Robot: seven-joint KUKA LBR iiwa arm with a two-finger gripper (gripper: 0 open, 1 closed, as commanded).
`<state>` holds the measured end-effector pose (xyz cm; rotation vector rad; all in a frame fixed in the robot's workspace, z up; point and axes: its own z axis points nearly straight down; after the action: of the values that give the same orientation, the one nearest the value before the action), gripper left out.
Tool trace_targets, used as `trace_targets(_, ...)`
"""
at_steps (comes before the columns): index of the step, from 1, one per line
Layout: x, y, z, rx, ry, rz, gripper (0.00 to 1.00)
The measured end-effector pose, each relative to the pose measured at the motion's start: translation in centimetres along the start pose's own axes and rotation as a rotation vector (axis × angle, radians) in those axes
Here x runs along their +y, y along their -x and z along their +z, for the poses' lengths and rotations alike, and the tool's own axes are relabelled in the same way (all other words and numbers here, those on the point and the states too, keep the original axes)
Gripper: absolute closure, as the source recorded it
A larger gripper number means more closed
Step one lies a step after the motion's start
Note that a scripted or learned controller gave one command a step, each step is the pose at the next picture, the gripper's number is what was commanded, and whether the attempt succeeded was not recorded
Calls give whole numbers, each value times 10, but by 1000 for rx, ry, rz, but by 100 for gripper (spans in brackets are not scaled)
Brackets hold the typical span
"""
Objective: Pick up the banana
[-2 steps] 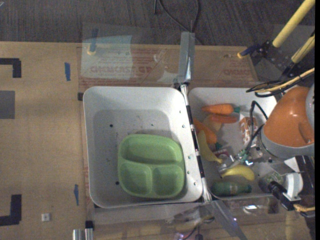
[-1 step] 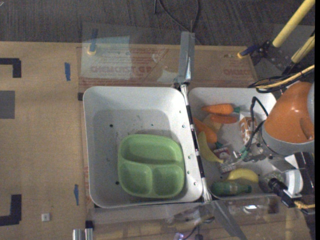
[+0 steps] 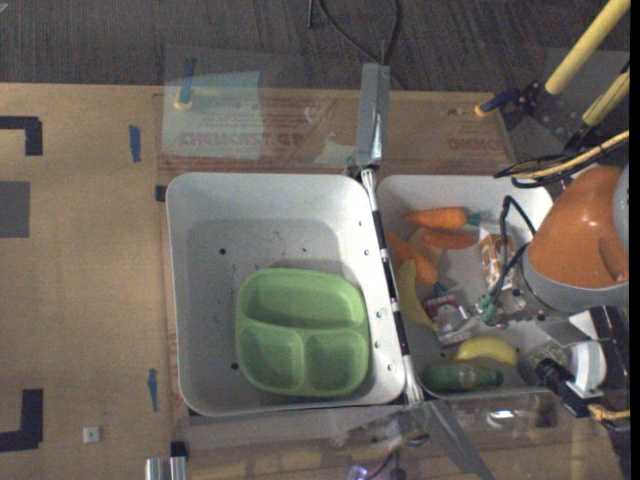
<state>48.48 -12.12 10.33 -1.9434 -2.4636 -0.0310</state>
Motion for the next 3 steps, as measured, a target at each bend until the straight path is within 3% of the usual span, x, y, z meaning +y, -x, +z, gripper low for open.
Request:
trace_targets(1, -12, 42, 14, -17, -6, -145, 0)
trace_targets(2, -13, 42, 14, -17, -6, -143, 0)
trace_targets(3, -9, 23, 14, -21, -8, -376, 0)
